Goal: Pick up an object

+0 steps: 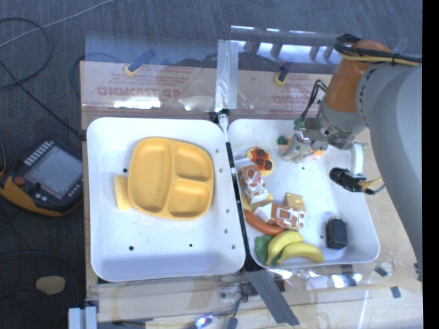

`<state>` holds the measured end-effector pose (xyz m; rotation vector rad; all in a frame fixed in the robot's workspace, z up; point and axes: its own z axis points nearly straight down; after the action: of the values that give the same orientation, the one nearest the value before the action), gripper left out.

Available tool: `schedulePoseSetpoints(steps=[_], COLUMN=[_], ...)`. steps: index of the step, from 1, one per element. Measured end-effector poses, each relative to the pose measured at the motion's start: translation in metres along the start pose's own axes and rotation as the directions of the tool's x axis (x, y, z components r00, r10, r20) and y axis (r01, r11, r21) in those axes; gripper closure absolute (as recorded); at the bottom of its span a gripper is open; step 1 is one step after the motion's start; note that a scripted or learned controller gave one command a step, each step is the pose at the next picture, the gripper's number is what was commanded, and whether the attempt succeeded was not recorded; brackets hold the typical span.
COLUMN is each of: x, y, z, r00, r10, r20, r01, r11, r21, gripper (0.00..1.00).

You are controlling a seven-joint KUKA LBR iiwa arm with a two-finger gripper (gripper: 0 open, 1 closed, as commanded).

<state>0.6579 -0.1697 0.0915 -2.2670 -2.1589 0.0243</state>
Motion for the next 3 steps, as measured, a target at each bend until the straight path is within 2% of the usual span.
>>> schedulePoseSetpoints(steps=[1, 2, 3], x=[-0.0009, -0.0012, -0.0013], y=[0.0015, -0.0002, -0.0001], z=[-0.0015, -0.0061, -0.0062], r00=[1.000, 1.000, 1.000], r10=[0.000, -0.001, -0.001], r20=[0.003, 0.005, 0.006], r01=[0.000, 0.001, 0.001], r11=[1.000, 1.000, 1.000], r21=[-0.007, 0.003, 0.003], gripper=[0.00, 1.00, 0.00])
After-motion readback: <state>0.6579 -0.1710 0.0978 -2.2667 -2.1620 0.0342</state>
